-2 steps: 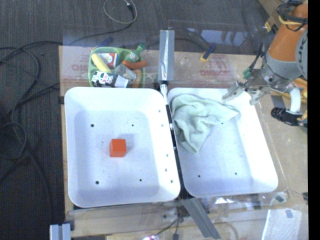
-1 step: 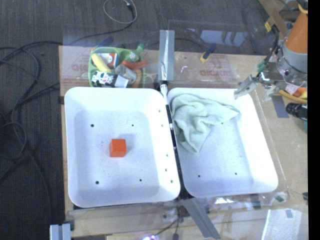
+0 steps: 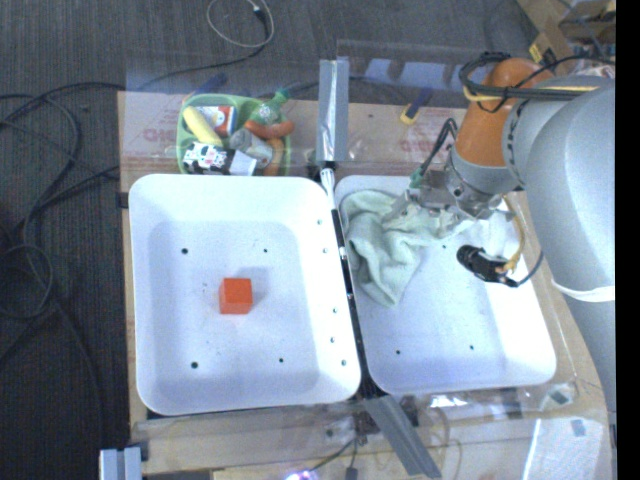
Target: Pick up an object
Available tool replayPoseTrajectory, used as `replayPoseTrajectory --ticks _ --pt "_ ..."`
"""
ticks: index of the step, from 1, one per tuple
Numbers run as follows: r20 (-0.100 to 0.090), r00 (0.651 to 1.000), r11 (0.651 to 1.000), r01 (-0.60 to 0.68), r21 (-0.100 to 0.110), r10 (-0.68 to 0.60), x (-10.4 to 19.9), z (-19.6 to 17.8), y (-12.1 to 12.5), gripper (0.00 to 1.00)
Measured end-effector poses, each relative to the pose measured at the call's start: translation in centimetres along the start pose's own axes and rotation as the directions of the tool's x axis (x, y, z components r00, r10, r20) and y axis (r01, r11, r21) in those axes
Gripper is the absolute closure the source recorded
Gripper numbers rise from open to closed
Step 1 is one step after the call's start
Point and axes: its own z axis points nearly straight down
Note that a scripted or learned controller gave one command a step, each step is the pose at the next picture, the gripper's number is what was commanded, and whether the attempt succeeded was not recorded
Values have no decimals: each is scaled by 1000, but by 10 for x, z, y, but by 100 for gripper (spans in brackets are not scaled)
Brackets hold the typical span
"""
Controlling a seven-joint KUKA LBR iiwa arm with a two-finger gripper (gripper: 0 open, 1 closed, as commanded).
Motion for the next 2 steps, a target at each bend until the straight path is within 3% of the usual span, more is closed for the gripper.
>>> replayPoseTrajectory --ticks 1,2 --pt "1 1000 1000 2 2 -2 1 -7 0 100" --pt "-1 990 990 139 4 -139 61 -86 8 100"
